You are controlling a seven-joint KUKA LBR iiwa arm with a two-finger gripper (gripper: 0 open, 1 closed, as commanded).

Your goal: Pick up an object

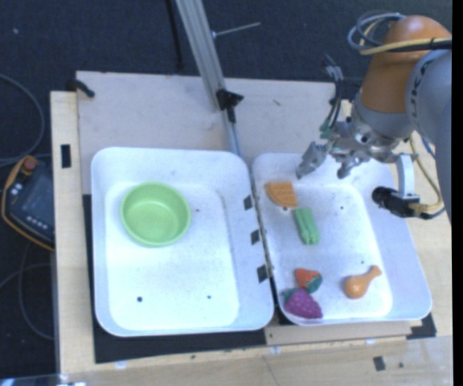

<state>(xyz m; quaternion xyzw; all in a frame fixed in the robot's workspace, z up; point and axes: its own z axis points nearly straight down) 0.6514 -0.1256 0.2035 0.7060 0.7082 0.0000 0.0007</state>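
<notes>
Dark carpet surrounds our bench, where two white bins sit side by side. Our gripper [330, 165] hangs released, fingers spread, over the right bin's [400, 252] far edge. We judge this the approach step: next we descend onto the orange piece [280, 193] just near-left of it.

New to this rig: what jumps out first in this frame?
The grey arm with its orange band at upper right, its open gripper hanging over the far end of the right bin. That bin holds small toy foods: an orange piece, a green one, a purple grape bunch, a drumstick. In the left bin, a bright green bowl sits alone.
</notes>
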